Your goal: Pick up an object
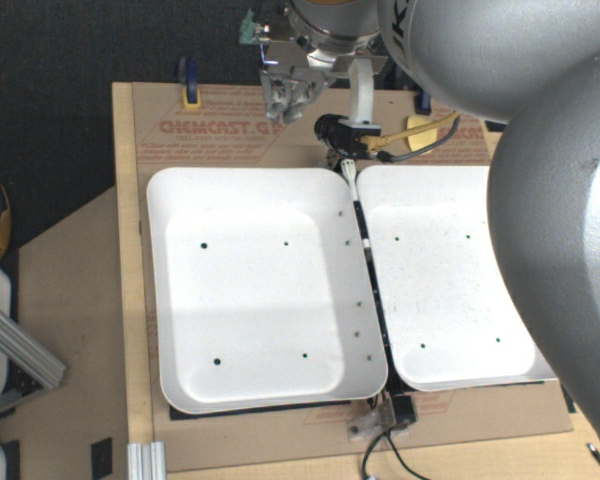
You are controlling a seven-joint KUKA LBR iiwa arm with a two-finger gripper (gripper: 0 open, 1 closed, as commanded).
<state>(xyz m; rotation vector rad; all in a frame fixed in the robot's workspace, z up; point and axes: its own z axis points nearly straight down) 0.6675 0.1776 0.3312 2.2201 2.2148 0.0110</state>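
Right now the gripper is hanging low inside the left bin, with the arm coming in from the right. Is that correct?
Not quite. The gripper is not inside the left bin; in the camera view it sits beyond the bin's far rim, over the brown board. The arm does come in from the right.

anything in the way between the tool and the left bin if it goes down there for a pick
Nothing visible blocks it. The tool hangs above the board past the far rim of the left bin, and the space between them looks open. The arm covers part of the right bin, not the left.
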